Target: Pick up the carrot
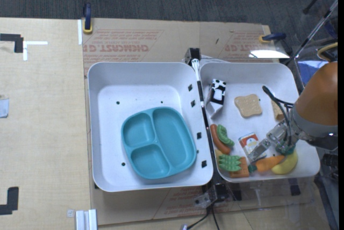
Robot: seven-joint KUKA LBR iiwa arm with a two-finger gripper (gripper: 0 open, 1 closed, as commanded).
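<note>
With the carrot [267, 163] lying at the lower right of the frame in the right bin [301, 92], beside the banana [285, 165], the gripper [262, 149], its finger spread unclear, should be centred across the carrot's width.

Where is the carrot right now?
The carrot lies in the right bin, near its front right corner, just left of the banana and right beneath the gripper.

Banana [285, 165] and packet [249, 143] crowding carrot [267, 163].
</note>
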